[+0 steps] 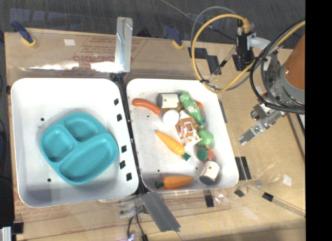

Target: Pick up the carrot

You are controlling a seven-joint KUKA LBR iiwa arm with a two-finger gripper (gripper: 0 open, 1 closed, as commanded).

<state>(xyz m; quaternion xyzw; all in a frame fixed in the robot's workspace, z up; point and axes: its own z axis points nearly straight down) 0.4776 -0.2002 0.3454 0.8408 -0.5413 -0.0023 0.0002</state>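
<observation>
An orange carrot [175, 182] with a green leafy top pointing left lies along the front wall of the right bin [224, 126]. A second carrot-like piece [171, 142], yellow-orange with a dark green tip, lies aslant in the middle of that bin. My gripper [255, 130] hangs outside the bin, over the bench to the right of the bin's right wall, well away from both pieces. Nothing is seen in it.
The right bin also holds a red-orange sausage shape [147, 105], a white ball [170, 116], a green bottle [191, 106], a red and white box [187, 130] and a small can [210, 171]. A teal divided plate [79, 146] sits in the left bin. Yellow cables [207, 53] loop at the back right.
</observation>
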